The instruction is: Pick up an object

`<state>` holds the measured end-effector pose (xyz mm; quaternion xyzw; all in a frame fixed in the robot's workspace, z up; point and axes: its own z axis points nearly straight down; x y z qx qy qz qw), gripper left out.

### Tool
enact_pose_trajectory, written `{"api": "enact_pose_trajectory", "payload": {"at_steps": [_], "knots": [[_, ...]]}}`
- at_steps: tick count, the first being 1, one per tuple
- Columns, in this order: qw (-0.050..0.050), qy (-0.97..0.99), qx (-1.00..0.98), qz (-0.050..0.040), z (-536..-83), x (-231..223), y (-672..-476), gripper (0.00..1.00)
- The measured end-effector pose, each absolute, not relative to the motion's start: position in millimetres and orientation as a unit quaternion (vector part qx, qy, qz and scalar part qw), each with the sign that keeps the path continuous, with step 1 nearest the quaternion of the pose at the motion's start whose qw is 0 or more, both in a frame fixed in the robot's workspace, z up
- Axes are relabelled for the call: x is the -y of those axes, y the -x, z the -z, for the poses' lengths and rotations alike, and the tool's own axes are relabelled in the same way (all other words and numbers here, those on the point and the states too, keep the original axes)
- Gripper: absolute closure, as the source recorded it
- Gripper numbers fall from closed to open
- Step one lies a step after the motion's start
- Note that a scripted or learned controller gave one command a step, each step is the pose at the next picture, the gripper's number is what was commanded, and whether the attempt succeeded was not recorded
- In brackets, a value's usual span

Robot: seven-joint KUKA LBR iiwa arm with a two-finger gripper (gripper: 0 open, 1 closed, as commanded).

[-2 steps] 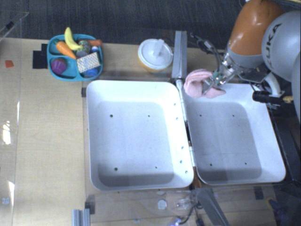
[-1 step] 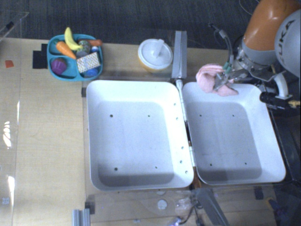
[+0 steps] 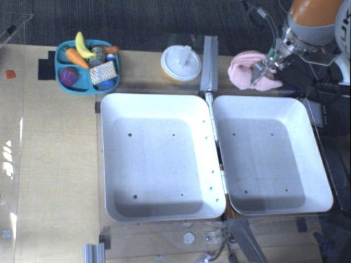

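Tool (image 3: 260,72) over pink cloth (image 3: 248,70), just behind right bin (image 3: 307,114); cloth directly beneath, spreading leftward. Finger state impossible to tell.

— What lies beyond the bench?
— Dark grey carpet floor (image 3: 137,10), along the top.
— And the bench itself?
— Pale wooden benchtop (image 3: 49,163), light glinting off a clear panel (image 3: 11,163) at left.
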<state>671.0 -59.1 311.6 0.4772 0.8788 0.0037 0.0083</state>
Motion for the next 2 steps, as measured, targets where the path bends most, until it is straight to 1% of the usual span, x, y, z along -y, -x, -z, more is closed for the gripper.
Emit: {"api": "enact_pose_trajectory", "payload": {"at_steps": [1,2], "knots": [[0.004,-0.685,-0.728,-0.0020,-284,122,-664.4,1.00],[0.001,-0.681,-0.733,-0.0008,-181,115,-669.4,1.00]]}}
